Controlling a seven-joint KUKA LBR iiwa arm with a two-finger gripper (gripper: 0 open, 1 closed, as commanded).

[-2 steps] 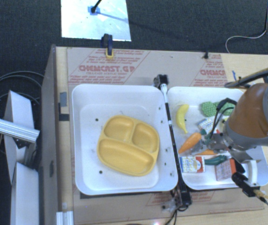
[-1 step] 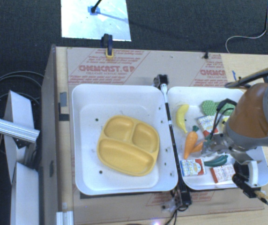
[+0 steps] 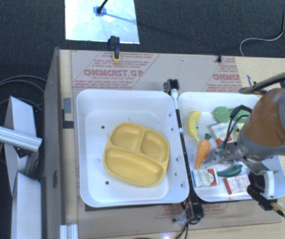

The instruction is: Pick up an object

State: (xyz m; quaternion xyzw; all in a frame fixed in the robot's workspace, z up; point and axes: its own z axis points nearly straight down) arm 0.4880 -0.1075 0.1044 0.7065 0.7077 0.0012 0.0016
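Observation:
The right bin [image 3: 202, 195] holds several small objects. A yellow banana [image 3: 195, 124] lies near its left wall, with an orange carrot [image 3: 202, 153] just below it. A green textured piece [image 3: 223, 114] sits at the back, and a white and red packet [image 3: 217, 130] lies beside it. Two more packets [image 3: 205, 177] [image 3: 237, 183] and a teal object [image 3: 229, 172] lie at the front. My gripper [image 3: 221, 152] is low in this bin, right of the carrot and above the teal object. The orange band [image 3: 264, 121] and the wrist hide the bin's right side.
The left bin [image 3: 90, 133] holds a yellow compartment plate [image 3: 136, 153]. A ridge [image 3: 181, 143] divides the two bins. Cardboard lines the bench behind the bins, and cables run at the far left and upper right.

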